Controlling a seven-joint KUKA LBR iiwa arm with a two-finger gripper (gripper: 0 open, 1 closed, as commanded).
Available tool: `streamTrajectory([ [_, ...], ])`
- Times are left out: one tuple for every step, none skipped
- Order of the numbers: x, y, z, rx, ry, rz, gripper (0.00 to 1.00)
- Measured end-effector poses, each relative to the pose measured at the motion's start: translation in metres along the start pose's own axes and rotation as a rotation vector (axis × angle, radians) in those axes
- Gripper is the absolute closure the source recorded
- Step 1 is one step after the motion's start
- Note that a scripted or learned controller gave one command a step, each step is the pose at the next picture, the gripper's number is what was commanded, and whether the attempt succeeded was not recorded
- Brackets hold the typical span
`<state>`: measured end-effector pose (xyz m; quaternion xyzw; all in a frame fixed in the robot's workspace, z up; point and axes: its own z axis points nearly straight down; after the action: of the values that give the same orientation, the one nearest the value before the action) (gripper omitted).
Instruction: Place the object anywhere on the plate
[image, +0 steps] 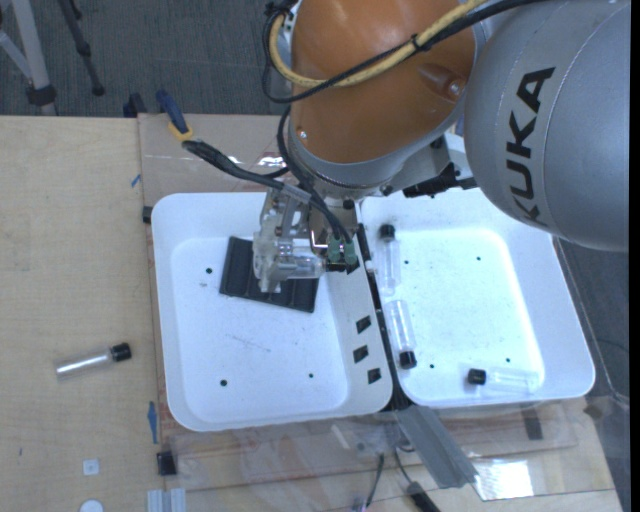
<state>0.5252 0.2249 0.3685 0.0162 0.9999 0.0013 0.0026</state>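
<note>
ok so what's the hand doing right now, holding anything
hand: over the black plate in the left bin; open or closed cannot be told, and nothing visibly held.

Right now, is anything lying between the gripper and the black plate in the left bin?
Nothing visible does. The gripper hangs directly over the black plate in the left bin. The clear vials lie in the right bin, off that path. Whether the gripper carries one I cannot tell.
</note>
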Motion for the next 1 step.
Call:
streamTrajectory([
  [-0.1028,-0.0221,-0.0677,0.000,-0.002,-0.122,1.00],
])
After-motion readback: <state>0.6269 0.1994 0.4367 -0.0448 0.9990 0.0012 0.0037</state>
